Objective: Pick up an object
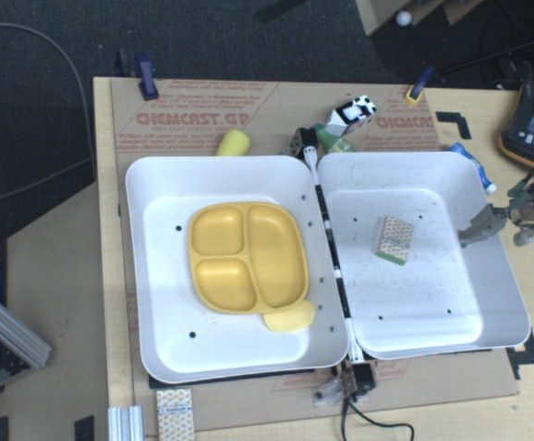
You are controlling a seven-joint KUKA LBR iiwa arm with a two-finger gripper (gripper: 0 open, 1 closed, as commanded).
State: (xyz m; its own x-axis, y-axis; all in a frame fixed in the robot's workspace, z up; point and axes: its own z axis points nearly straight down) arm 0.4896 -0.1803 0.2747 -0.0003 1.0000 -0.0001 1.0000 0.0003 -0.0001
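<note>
Left bin [156, 338] crowded, right bin [450, 310] nearly bare, gripper [501, 223] parked at the far right rim.

In the left bin, a yellow three-section plate [248, 255] takes up the middle, leaving only narrow strips of white floor along the walls, and a pale yellow piece [289, 317] pokes out from under its lower right edge. Over the centre divider, the right bin offers wide open floor on every side of the one object in it: a small sponge [394, 240], rectangular, speckled tan-and-white face with a green layer along its lower edge, lying flat just above centre and well clear of all four walls. Farther right, the gripper hovers over the bin's right rim, apart from the sponge; how its fingers stand cannot be told from here.
</note>
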